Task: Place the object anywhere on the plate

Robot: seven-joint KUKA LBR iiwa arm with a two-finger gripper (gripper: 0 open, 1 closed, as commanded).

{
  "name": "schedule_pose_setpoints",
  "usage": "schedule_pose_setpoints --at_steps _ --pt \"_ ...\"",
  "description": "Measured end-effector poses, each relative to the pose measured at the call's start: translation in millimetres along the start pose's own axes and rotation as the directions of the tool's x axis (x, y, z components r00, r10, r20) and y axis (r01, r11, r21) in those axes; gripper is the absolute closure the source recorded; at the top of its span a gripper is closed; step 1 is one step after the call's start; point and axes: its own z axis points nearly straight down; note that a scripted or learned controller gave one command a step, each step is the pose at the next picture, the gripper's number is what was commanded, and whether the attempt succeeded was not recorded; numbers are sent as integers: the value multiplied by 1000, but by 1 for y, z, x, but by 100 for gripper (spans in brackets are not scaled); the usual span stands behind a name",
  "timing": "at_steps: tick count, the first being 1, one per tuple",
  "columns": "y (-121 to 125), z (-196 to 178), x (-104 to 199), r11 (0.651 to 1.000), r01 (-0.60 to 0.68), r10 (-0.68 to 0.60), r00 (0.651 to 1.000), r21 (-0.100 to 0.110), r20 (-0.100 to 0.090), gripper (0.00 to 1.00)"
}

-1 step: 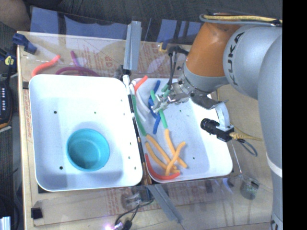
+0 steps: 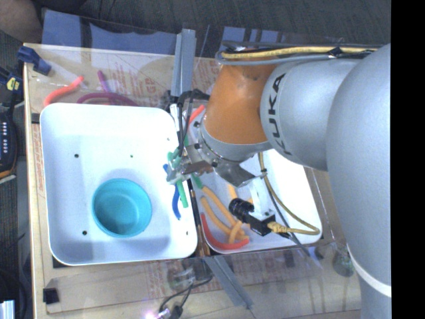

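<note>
1. A tangle of thin dark cables (image 2: 178, 281) is lying on the wooden bench (image 2: 133, 274) at its near edge, just in front of the gap between the two bins.
2. The round teal-blue plate with a raised rim (image 2: 121, 208) is sitting in the near half of the left shallow white bin (image 2: 66, 131), closer to that bin's left edge than to its right edge.
3. A red curved strip (image 2: 222, 240) is lying along the near-left corner of the right shallow white bin (image 2: 312, 228), with several orange curved strips (image 2: 222, 214) resting just behind it and touching it.
4. A black cylindrical fitting (image 2: 242, 210) with a yellow cable (image 2: 295, 228) is hanging over the right bin's near part, beside the orange strips.
5. A small blue curved piece (image 2: 180, 201) is sitting at the right edge of the left bin, near the plate but apart from it, and directly below the gripper.
6. The two-finger gripper (image 2: 182, 170) is hovering over the rims where the two bins meet. A small green piece (image 2: 174, 158) is showing at its left side. Whether the gripper is open, closed or clamped on either piece cannot be told.
7. The grey arm with the orange band (image 2: 242, 108) is covering most of the right bin.
8. A grey metal post (image 2: 182, 58) is standing at the far edge between the bins.
9. A magenta tube loop (image 2: 106, 99) and an orange-red strip (image 2: 63, 90) are lying on the bench behind the left bin's far edge.
</note>
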Motion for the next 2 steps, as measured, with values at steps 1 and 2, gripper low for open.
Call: schedule_pose_setpoints --at_steps 1,2 --pt "13 23 64 994 112 -112 994 1 0 100" --pt "24 68 70 969 249 -249 969 1 -1 100"
